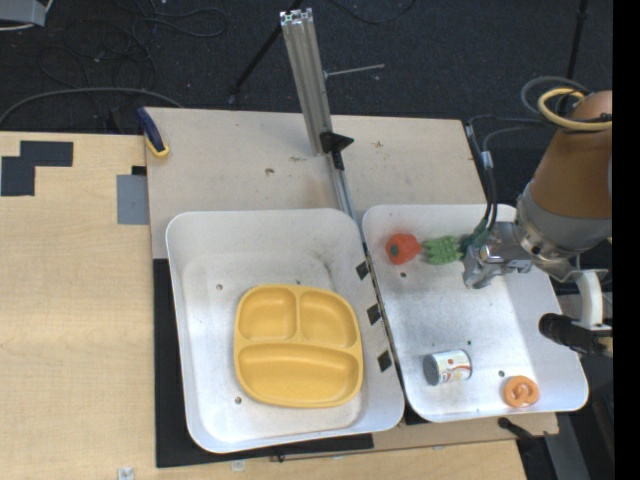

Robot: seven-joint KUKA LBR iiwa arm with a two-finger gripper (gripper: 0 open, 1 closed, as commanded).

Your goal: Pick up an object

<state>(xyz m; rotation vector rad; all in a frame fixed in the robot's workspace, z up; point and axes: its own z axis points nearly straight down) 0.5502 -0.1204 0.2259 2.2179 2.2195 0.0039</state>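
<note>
In the right bin, nearest to the camera, lie an orange ring-shaped toy and, just to its left, a small can on its side. Both are well apart from the gripper, which stands further back in the same bin, low over the floor. Just beside it, to the left, is a green leafy toy, and touching that is a red toy vegetable.

Whether the gripper is wide or narrow, I cannot tell; the metal parts are too small and nothing is seen held in it. I judge that the step in hand is the approach to a grasp, and the green toy is the closest candidate. To do it well, the gripper should be centered over one object alone, so that the red one is not pushed away, and should go low enough before closing.

The left bin holds a yellow divided plate. Both bins rest on a pale bench with scratches. Behind stands an aluminium post. Further back the dark floor carries loose cables.
</note>
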